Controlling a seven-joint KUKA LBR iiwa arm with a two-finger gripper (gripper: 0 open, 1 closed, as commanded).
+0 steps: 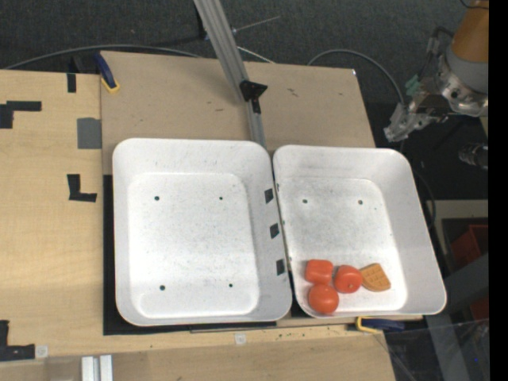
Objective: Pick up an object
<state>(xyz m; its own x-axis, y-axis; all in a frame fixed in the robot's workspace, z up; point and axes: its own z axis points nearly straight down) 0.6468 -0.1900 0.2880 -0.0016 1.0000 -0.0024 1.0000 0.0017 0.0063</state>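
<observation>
Two shallow white plastic bins sit side by side on the pale wooden bench [198,94], touching along their inner rims. The left white bin [127,213] lies toward nine o'clock in the view, the right white bin [397,205] toward four o'clock.

In the right bin, everything is gathered at its six o'clock corner. Three small round red tomato-like objects form a tight cluster: one [319,271] at the cluster's ten o'clock, a second [348,279] just beside it at three o'clock, and a third [323,298] below them at six o'clock, close to the bin's near wall. A small orange-brown wedge-shaped piece [375,278] (perhaps a bread or biscuit shape) lies just beside the second red object, on its three o'clock side.

The grey arm with its orange band [470,30] enters at the view's two o'clock corner. Its two-finger gripper [406,121] hangs outside the right bin, beyond that bin's one o'clock corner, over the dark floor and well apart from the objects. Whether its fingers are spread or closed I cannot tell; nothing is visible between them.

A slanted grey metal pole [226,46] runs from twelve o'clock down to the bins' junction.
</observation>
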